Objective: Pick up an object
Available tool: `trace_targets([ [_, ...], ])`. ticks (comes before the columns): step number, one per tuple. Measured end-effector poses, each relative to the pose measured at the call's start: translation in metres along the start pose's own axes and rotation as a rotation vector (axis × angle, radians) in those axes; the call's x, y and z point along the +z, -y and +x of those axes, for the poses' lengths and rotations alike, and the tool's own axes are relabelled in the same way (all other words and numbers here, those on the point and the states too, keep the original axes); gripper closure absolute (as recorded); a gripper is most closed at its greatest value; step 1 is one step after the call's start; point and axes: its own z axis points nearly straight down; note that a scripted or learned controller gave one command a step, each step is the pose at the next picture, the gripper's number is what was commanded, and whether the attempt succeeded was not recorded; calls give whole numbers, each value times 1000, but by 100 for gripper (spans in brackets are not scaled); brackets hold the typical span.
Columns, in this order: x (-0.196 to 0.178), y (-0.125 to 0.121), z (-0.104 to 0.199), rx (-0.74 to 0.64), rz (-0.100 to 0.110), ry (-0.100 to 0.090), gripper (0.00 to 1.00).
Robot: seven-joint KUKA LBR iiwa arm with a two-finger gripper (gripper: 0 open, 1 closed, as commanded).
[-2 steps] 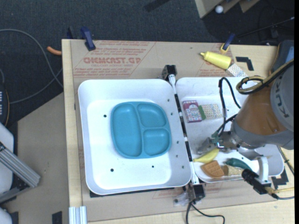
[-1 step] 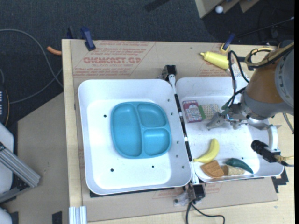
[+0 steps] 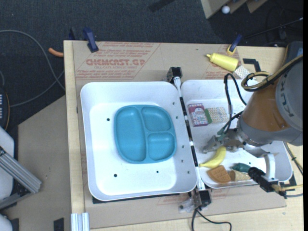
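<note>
My arm reaches in from the right over the right bin (image 3: 284,174), and my gripper (image 3: 217,142) hangs low near that bin's left wall, beside the divider between the two bins. Room here is tight: the wall is just to one side, and the bin's near edge is close by.

The banana (image 3: 215,158) lies just below my gripper, small, yellow and curved, close against the left wall. I cannot make out whether it touches me. Just beside it toward the near rim sits a brown biscuit-like piece (image 3: 220,175), with a dark green object (image 3: 240,167) to its right. A small pink-and-green packet (image 3: 198,114) lies farther back, well apart.

The left bin (image 3: 96,105) has wide bare floor around a blue divided plate (image 3: 144,132) at its middle.
</note>
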Motion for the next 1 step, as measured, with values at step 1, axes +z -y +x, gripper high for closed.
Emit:
trace_targets([
  [1,-10,-1,0,0,-2,1,100],
])
